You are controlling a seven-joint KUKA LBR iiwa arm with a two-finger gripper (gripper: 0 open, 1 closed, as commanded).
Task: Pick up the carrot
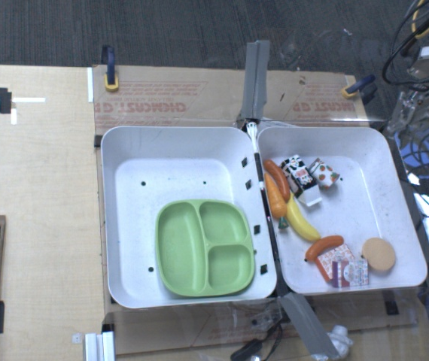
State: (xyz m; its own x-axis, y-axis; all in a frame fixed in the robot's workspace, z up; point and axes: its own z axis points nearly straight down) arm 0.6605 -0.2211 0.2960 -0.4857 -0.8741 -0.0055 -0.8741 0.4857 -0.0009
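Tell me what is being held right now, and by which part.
Nothing is held. The carrot lies loose in the right bin, by its left wall, beside the banana.

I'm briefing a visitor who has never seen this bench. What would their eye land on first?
Probably the green divided plate, bright against the left bin and sitting toward its near side. Next, the cluster of toy food along the right bin's left wall: the orange carrot beside a yellow banana, with a black-and-white carton just behind them.
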